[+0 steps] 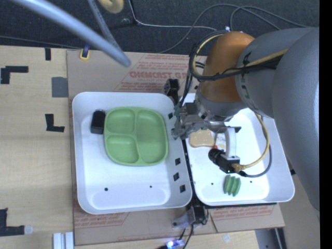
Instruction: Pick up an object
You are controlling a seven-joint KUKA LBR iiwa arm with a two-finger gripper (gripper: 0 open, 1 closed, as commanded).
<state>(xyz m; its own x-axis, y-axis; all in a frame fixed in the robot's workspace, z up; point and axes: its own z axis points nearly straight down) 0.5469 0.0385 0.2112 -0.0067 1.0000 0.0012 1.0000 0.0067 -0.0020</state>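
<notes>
My gripper [180, 124] hangs low over the left edge of the right bin [270, 191], close to the wall shared by the two bins. A tan, toast-like piece [201, 138] lies right beside it, partly under the wrist. Nearer the bin's front lies a green pod-like object [232, 185]. In the left bin [88, 185] a green divided plate [137, 136] rests flat, with a small black block [98, 122] touching its left rim. The arm's orange band [224, 69] and grey body cover the back of the right bin.
A black and yellow cable fitting [224, 161] hangs from the wrist above the right bin's middle. Cardboard [150, 71] lies under both bins. A grey pole [62, 22] crosses the upper left. The left bin's front part is bare white floor.
</notes>
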